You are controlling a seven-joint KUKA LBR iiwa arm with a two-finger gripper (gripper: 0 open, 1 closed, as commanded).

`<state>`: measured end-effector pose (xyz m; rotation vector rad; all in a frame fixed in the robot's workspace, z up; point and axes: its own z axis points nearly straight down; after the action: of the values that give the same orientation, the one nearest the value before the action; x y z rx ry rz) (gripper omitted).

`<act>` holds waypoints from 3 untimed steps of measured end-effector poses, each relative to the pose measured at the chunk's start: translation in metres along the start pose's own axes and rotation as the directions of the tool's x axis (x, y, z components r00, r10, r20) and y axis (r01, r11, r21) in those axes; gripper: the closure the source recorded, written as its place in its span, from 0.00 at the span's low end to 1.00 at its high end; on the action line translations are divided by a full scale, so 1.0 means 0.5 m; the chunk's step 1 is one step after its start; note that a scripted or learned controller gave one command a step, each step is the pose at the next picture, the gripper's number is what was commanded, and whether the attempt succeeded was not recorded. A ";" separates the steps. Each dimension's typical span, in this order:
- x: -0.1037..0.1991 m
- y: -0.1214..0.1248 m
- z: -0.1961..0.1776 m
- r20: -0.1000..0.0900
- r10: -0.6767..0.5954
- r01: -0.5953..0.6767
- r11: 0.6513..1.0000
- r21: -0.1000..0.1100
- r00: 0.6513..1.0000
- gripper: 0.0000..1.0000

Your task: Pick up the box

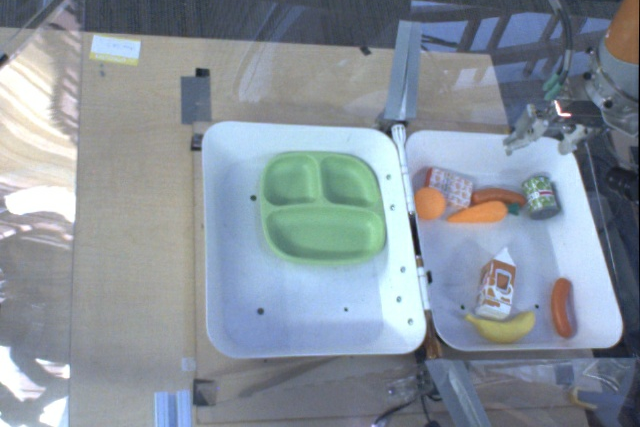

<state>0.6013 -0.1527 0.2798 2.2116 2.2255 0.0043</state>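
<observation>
Jaws hanging apart w/ nothing between, gripper (543, 129) hovering over right bin's (596, 245) top edge, well away from box (449, 186).

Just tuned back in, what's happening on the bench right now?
The arm is after the box. Its gripper sits at the upper right edge of the right bin, holding nothing. A small red-and-white box lies at that bin's upper left, beside an orange and a carrot. A carton stands lower down above a banana, with a can and a sausage nearby. The left bin holds a green divided tray. No pick has happened yet.
</observation>
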 end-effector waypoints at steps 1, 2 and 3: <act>-0.105 -0.028 0.244 0.000 -0.119 0.119 0.993 0.001 0.993 0.00; -0.048 -0.074 0.384 0.002 -0.175 0.175 0.985 -0.006 0.985 0.00; -0.022 -0.226 0.374 0.000 -0.206 0.206 0.979 -0.001 0.979 0.00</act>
<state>0.4893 -0.1647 0.0923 1.9687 2.4420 0.0049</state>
